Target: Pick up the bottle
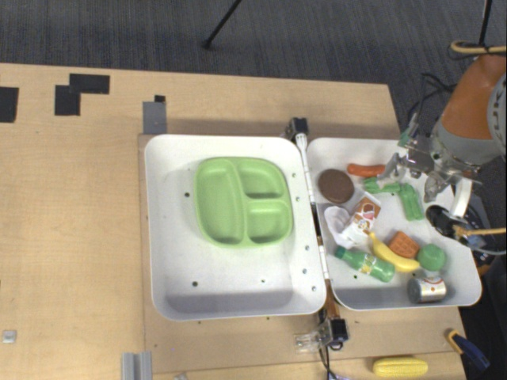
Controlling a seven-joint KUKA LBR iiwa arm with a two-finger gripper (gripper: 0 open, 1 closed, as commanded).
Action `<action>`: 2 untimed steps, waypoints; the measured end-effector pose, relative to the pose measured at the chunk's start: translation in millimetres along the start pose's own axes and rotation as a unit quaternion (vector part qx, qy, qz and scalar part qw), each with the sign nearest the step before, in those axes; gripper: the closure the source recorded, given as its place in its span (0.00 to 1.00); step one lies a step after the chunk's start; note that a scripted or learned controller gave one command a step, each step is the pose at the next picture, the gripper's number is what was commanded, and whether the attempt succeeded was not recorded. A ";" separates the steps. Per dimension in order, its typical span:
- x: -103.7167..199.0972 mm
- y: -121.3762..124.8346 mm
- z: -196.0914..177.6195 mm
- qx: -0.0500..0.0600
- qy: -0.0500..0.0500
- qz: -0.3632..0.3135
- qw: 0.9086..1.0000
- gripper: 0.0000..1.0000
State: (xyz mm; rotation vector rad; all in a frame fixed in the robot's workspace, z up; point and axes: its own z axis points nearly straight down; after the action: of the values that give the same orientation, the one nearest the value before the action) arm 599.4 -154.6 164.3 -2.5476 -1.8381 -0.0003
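- The bottle [369, 264] lay on its side low in the right bin [380, 298], around 6 to 7 o'clock on the bin's floor and close to the wall shared with the other bin. A rounded body lying down like that could, I judged, roll or skid out from under a descent that came in off-centre.
- The banana [394, 257] sat just at its 2 o'clock and looked to be touching one end. A grab placed too far that way might have taken the banana instead, or both together.
- A crumpled white wrapper [337, 225] sat at the bottle's 11 o'clock. It was near enough to snag or to be dragged along.
- The bin wall at its 9 o'clock left little room on that side, so a wide approach risked a knock against the rim.
- My claw [426, 174] hung over the bin's 1 o'clock corner, well apart from the bottle, which lay toward its 7 o'clock. I could not tell whether it was released or clenched, and nothing showed in its grip.
- The path across passed over other clutter, which I reckoned could be nudged.
- The bottle itself looked small, green and glossy, with a yellowish band around the middle, probably slick plastic.
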 end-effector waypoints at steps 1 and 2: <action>-34.8 9.7 70.7 0.000 0.000 -0.054 0.999 0.00; -33.7 10.9 59.4 -0.002 0.000 -0.055 0.999 1.00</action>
State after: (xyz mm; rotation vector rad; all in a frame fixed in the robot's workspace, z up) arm 599.2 -190.0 104.9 -2.4452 -1.9762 -0.0038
